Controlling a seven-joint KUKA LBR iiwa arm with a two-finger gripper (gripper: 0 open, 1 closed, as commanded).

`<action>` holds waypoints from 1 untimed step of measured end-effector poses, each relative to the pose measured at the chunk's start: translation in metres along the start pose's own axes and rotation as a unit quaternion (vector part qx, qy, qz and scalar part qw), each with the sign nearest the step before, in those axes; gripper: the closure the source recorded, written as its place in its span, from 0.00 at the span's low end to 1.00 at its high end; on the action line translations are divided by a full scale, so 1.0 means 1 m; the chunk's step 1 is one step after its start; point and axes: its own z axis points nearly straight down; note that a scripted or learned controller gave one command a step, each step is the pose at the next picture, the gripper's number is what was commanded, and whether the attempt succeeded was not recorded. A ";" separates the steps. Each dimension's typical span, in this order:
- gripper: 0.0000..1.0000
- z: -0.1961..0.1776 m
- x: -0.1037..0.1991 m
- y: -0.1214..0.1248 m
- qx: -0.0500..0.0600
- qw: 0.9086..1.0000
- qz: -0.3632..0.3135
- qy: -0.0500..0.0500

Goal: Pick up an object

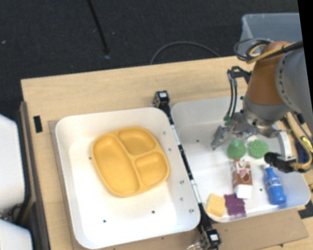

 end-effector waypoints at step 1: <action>1.00 -0.012 -0.001 0.001 -0.002 1.000 0.000 0.000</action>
